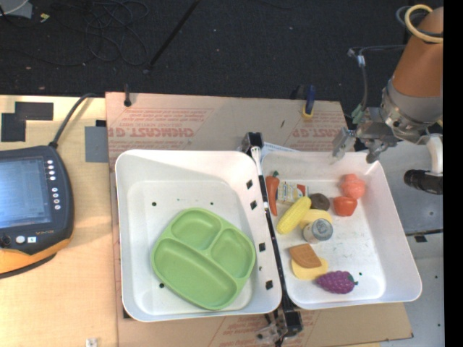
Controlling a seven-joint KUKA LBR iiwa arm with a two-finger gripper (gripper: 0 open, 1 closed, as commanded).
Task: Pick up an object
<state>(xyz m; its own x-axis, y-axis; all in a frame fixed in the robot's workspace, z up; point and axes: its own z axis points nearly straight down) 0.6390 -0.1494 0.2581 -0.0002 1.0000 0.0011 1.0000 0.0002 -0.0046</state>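
**Supervisor:** Report pincer position and state.

**Operator:** I see the gripper above the far right corner of the right bin. Its two fingers point down and stand apart. Nothing sits between them, so I read it as open and empty.

**Supervisor:** Locate the candidate objects.

**Operator:** All lie in the right bin. The nearest to the pincer is the peach-coloured fruit, just on the near side of the fingers. The red tomato touches it on the near side. The yellow corn cob lies further left, near the bin's centre. The grey can, the cheese and bread piece and the purple grapes lie well apart from the pincer, toward the near edge. The left bin holds a green divided plate.

**Supervisor:** State the relation governing the next move.

**Operator:** I judge the peach-coloured fruit the likeliest target. It lies toward the near side from the pincer, almost directly under it. It is round, so no long axis constrains finger orientation. The adjacent tomato may obstruct one finger.
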